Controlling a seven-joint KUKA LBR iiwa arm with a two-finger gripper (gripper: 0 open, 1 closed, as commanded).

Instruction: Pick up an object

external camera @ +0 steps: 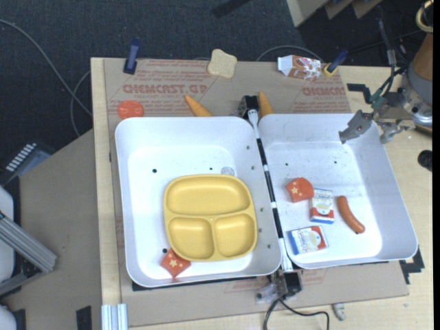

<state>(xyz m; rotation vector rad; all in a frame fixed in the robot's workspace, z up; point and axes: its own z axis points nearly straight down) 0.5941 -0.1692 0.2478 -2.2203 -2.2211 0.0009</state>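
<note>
At two o'clock over the right bin [385, 157], the gripper [357, 128] hangs; whether it's clenched, I cannot tell. Approach step: next, descend toward the sausage [350, 214] at five o'clock.

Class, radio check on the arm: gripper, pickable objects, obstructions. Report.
Gripper above right bin's far right corner, nothing between fingers. Sausage, red piece, two cartons sit near its front. Nothing blocking.
</note>
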